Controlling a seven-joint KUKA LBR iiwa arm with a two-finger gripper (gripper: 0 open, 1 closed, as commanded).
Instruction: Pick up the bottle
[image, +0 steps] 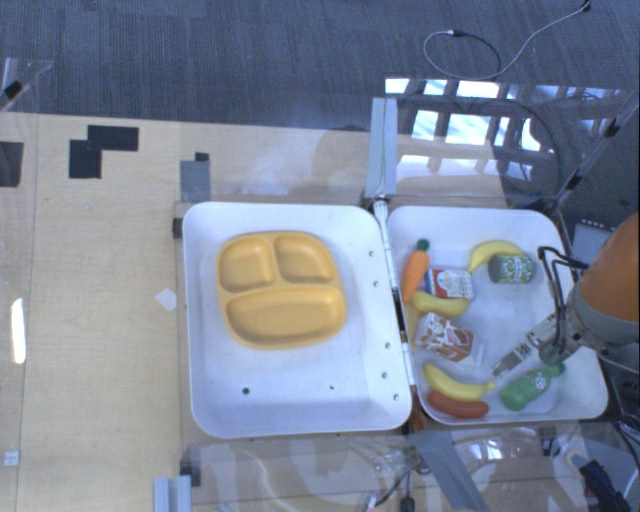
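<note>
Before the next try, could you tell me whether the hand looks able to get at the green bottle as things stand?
Probably yes: the hand hovers just above-left of the green bottle, which lies in the right bin with nothing on top; the banana and sausage lie apart.

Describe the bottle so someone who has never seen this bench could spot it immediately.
Look in the right bin, at its near right corner. The bottle lies there on its side, green with a pale flower mark, just under the hand. The red sausage and banana lie to its left, but it is the only all-green object in that corner.
</note>
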